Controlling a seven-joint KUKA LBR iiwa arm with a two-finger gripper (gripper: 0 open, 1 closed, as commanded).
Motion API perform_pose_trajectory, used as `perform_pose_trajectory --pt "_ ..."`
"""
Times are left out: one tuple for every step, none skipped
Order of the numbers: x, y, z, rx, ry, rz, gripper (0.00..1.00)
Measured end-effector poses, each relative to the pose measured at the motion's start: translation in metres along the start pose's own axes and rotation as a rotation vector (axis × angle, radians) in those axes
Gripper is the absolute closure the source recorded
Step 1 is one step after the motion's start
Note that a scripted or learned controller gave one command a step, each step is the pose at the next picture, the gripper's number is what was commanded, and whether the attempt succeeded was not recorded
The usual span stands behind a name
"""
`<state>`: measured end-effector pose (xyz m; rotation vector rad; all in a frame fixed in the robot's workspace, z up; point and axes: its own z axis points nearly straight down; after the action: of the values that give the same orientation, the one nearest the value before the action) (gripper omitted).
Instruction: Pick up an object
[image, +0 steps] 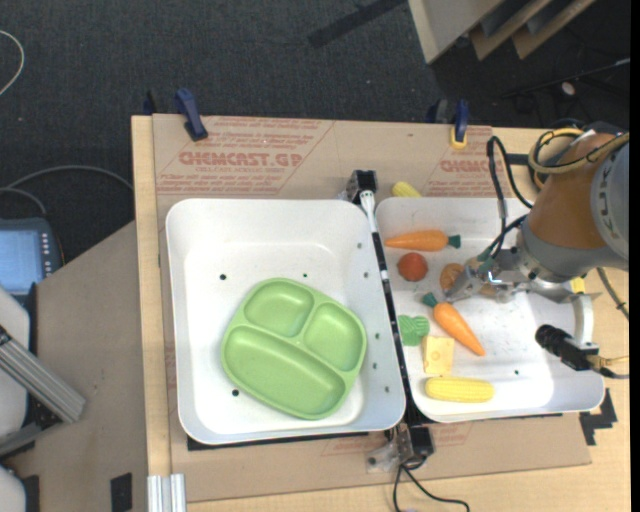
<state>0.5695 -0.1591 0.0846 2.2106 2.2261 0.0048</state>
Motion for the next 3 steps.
perform_pose_trajectory --pt "0.044 0.083 0.000 0.002 0.000 -0.002 0.00" --pt "0.041 0.081 -0.011 0.005 -0.001 0.004 1.00" --pt "0.041 0.080 -0.010 0.006 -0.001 0.004 0.00"
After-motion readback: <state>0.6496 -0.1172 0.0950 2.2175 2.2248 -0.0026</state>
